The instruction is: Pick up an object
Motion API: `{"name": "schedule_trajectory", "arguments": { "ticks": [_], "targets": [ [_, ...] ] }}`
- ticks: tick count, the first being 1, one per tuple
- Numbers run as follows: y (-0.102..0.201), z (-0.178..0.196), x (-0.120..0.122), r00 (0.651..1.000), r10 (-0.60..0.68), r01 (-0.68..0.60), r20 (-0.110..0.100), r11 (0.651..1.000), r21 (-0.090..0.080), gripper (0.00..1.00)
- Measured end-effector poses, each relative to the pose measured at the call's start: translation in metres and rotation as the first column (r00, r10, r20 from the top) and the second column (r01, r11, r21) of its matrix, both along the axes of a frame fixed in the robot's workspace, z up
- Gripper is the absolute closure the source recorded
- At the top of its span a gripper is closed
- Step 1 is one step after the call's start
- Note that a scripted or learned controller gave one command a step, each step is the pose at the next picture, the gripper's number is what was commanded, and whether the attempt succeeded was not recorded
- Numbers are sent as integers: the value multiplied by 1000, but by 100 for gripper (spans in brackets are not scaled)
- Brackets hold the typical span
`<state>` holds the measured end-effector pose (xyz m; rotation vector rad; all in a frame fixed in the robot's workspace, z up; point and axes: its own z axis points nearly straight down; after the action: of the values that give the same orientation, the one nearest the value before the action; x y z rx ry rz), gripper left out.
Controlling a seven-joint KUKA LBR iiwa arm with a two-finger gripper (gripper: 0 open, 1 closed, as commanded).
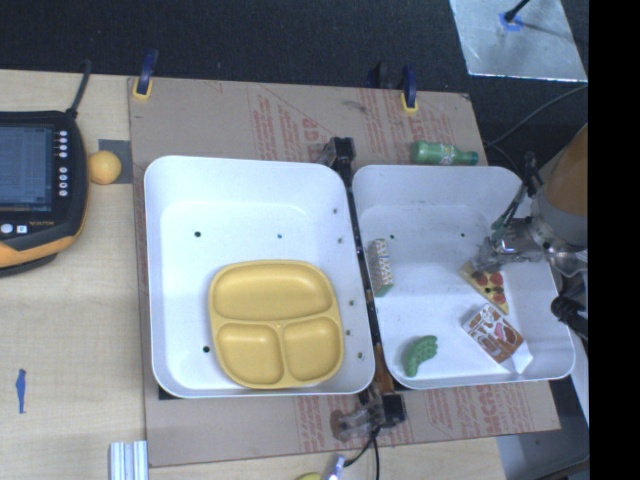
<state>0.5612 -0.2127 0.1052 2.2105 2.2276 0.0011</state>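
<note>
- Right now the end effector (497, 251) sits low inside the right bin (440, 208), near that bin's right wall, just above a small yellow and red card (487, 284); I cannot tell its state, since the metal parts blur together at this angle.
- Nothing is visibly held, so I judge the pick as not yet done; the low pose over the card suggests that the card is the likely target.
- Just below the card in the same bin lies a red and white packet (493, 333), flat and tilted; its print is too small to read.
- Toward the right bin's lower left corner rests a green toy (419, 354), well apart from the end effector.
- Against the right bin's left wall stands a small patterned packet (380, 265); no lettering can be made out.
- Left of the right bin, touching it along the shared edge, is the left bin (200, 188), which bears a yellow divided tray (277, 322).
- Just beyond the right bin's far rim a green bottle (445, 153) lies on its side on the cardboard sheet (250, 118), whose faint red printing is unreadable.
- Far left of the bins, on the table (60, 368), sit a control pendant (35, 188) and an orange ball (103, 166).
</note>
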Motion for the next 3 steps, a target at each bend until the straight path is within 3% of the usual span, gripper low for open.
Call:
{"name": "schedule_trajectory", "arguments": {
  "ticks": [1,2,3],
  "targets": [
    [0,0,0,1000,0,0,0,1000,0,0],
    [15,-12,8,1000,-2,2,-3,1000,0,0],
    [1,60,85,1000,-5,5,-3,1000,2,0]
  ]
}}
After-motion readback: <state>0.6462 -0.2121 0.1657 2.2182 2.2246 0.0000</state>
